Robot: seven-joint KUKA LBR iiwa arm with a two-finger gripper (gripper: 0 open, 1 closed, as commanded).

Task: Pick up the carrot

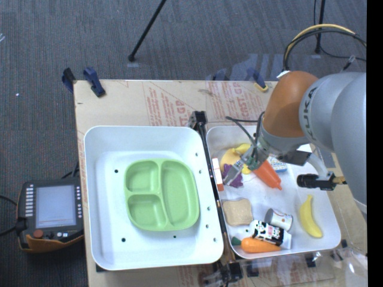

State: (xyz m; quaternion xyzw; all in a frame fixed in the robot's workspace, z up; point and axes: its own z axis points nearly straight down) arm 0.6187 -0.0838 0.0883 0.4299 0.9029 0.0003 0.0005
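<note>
Lying at the right bin's (335, 235) front edge, the carrot (258, 245) is staying untouched; the gripper (239, 170) is hovering well behind it, its state unclear.

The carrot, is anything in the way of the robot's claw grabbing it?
Yes, a bit. The carrot lies at the near edge of the right bin, and the gripper is farther back, over purple pieces. A bread slice and a black-and-white carton lie between them; the carton touches the carrot.

The arm (317, 109) hides the right bin's (333, 232) far corner; the yellow thing (232, 156) behind the gripper (234, 173) stays half covered.
</note>
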